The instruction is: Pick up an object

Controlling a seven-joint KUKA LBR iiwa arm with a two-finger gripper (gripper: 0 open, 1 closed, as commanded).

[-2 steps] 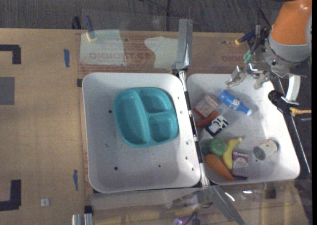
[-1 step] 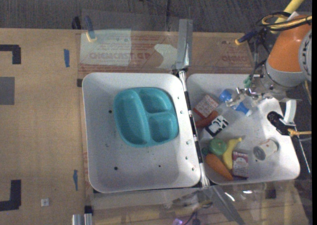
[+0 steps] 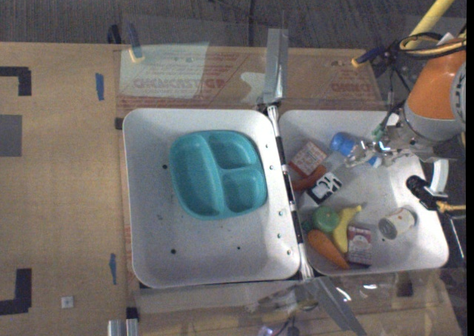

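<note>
Bench cardboard [image 3: 67, 179] (print unreadable) | right bin [image 3: 437, 253]: gripper [image 3: 363, 155] by blue bottle [image 3: 342, 142] | fingers' state: cannot tell

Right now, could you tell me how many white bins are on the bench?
2. The left bin holds a teal divided tray; the right bin beside it holds the small objects, under the gripper.

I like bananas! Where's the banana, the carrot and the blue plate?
banana [image 3: 344, 225], camera view, middle of its curve
carrot [image 3: 326, 249], camera view, middle of its body
blue plate [image 3: 194, 179], camera view, big left compartment
</note>
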